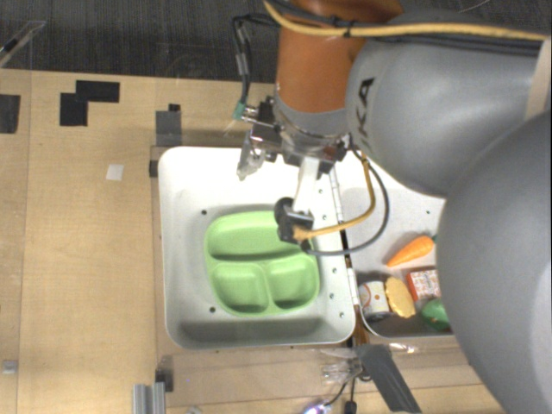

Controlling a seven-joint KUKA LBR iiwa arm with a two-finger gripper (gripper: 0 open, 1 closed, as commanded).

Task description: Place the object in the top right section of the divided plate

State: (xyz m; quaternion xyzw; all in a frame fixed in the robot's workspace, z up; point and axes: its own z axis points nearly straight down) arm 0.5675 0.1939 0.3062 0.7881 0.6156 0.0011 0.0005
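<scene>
1 green divided plate [246, 234] lies near the end effector [252, 155], grip state unclear.

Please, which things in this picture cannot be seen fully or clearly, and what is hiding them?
1. Right bin: mostly covered by the grey arm in the camera view.
2. Green item in that bin: half under the arm, kind unclear.
3. Red box: print too small to read.
4. Gripper: blurred and small; whether it holds an object cannot be told.
5. Green divided plate: right rim partly behind the wrist.
</scene>
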